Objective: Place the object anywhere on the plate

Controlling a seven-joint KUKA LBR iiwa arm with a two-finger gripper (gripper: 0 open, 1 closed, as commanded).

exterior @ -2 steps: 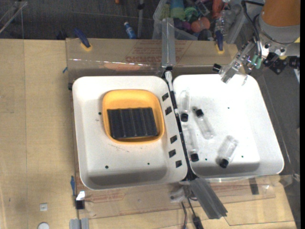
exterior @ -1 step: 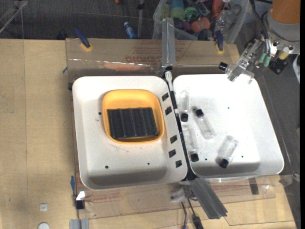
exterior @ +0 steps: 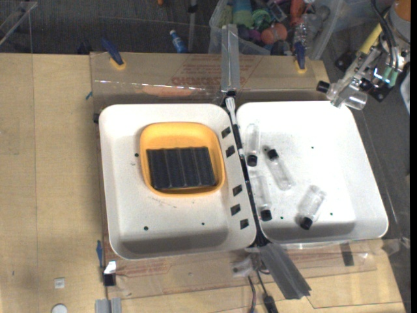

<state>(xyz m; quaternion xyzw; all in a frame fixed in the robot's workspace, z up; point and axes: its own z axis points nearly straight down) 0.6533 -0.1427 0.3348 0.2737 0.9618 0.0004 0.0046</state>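
An orange-yellow plate lies in the left bin, and a black ridged rectangular piece rests on it. In the right bin lie several clear vials with black caps, one near the front, one in the middle and others along the divider. My gripper hangs above the right bin's back right corner. Another clear, black-capped vial shows right at its tip, pointing left. Whether that vial is gripped I cannot make out.
A row of black clips runs down the divider between the bins. Behind the bench stands a clear box of colourful toys. Blue clamps hold the back board. Cables and a bracket lie at the front.
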